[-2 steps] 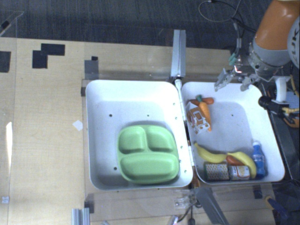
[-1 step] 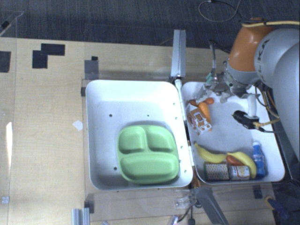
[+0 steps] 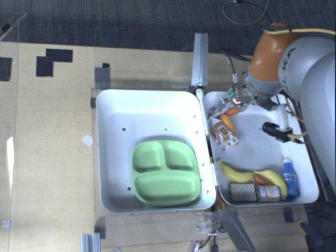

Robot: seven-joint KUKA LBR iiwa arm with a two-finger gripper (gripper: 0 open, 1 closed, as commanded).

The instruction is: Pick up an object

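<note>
Camera view: the gripper [image 3: 234,100] sits low over the far left corner of the right bin [image 3: 258,152], with the arm coming in from the right. Can't tell if its jaws are apart or together, as the tip is cluttered and small.

A small orange carrot [image 3: 227,121] lies just below the gripper tip, close to it, with nothing visibly clamped on it. A white-and-orange carton [image 3: 223,135] is tilted just beside the carrot, against the bin's left wall.

Along the near wall are a banana [image 3: 237,173], a red item [image 3: 261,179] touching it, a can [image 3: 256,192] on its side and a blue bottle [image 3: 289,179] in the near right corner.

The left bin [image 3: 107,140] holds a green divided tray [image 3: 165,171], well apart from the gripper.
</note>
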